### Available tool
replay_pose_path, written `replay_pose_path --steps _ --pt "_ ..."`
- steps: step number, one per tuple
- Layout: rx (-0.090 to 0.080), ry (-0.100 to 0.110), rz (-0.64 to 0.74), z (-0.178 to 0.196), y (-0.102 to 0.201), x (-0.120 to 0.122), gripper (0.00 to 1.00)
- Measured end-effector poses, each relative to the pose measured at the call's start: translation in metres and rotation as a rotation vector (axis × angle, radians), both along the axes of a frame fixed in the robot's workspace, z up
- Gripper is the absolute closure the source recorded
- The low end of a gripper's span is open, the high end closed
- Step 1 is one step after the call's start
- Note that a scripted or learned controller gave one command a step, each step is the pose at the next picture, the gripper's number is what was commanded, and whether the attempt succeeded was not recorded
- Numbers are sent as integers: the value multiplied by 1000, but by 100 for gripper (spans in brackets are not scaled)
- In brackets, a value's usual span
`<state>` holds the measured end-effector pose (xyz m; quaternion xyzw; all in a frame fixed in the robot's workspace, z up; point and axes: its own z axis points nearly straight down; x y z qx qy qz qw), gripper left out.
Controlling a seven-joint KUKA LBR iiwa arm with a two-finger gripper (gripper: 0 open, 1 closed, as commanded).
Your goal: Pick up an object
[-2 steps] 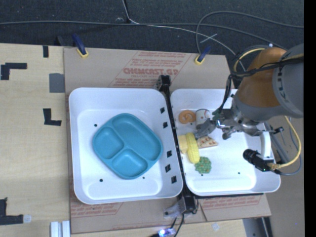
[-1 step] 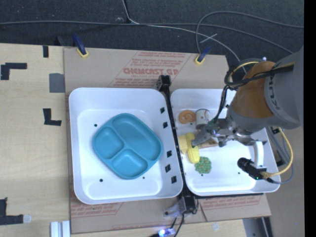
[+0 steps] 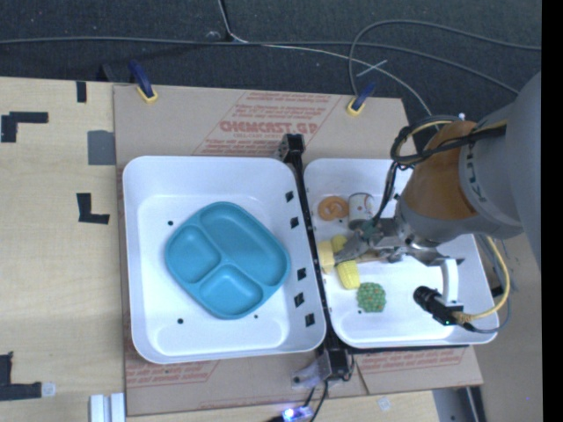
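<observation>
Arm low over the right bin (image 3: 396, 328), pincer (image 3: 362, 246) down among the toy food.

The pincer sits just beside a yellow corn piece (image 3: 348, 275); whether it is parted or closed I cannot tell, as it seems hidden under the wrist. A green broccoli (image 3: 371, 297) lies near, a tan round piece (image 3: 332, 207) behind. The left bin (image 3: 141, 236) holds a blue divided tray (image 3: 227, 259).

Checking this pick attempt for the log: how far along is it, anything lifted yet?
Done: the arm has reached into the right bin, and the gripper is down by the yellow corn piece. In hand: nothing that I can confirm; the grasp point is too cluttered to read. Left: the lift itself. The green ball and orange round piece rest on the bin floor; the blue tray sits in the left bin.
</observation>
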<state>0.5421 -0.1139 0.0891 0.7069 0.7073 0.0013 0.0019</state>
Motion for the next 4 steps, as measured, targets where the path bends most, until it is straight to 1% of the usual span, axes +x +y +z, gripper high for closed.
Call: replay_pose_path --steps 1,2,3,4 --pt "1 -3 3 13 1 1 100" --pt "0 1 1 73 5 -3 100" --pt "0 1 0 119 4 -10 100" --pt "0 0 1 166 4 -8 100"
